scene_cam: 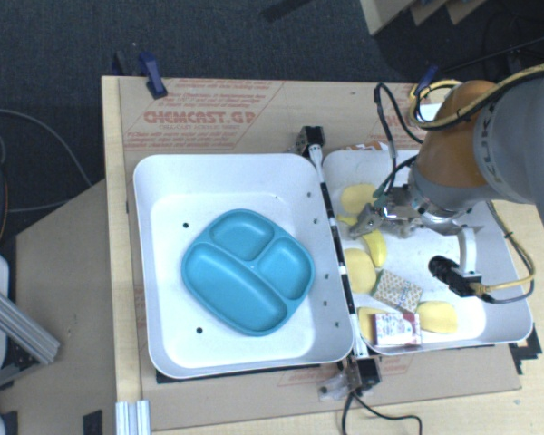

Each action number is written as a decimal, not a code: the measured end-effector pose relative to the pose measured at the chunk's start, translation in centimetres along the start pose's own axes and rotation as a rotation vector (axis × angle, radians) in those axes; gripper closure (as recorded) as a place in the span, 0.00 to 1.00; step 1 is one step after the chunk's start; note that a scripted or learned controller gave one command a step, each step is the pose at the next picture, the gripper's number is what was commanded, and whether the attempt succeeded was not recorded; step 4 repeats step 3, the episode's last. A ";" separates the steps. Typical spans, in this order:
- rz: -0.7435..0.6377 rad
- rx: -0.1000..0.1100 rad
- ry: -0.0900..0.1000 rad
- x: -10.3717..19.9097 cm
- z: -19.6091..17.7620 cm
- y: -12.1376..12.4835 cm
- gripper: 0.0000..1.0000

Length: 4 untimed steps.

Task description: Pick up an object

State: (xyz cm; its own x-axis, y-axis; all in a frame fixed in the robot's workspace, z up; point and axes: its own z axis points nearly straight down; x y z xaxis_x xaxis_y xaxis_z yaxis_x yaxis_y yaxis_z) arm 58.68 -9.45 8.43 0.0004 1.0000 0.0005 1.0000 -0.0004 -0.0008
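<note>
Camera view: gripper (374,227) hangs with fingers spread by the right bin's (499,320) left edge, straddling a yellow banana (374,247).

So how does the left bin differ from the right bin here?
The left bin bears one large blue divided plate; the right bin bears several small yellow pieces and a red-and-white packet. The arm's end effector hangs over the right bin, not the left bin. Both are shallow and white.
</note>
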 end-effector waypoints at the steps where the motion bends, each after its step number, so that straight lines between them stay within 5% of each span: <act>1: 0.001 0.001 0.001 -0.3 0.0 -2.6 0.00; 2: 0.001 -0.001 0.001 -0.3 -1.0 -2.6 1.00; 3: -0.002 -0.003 0.000 6.4 -10.1 -0.2 1.00; 4: -0.002 -0.003 0.000 6.4 -10.1 -0.2 1.00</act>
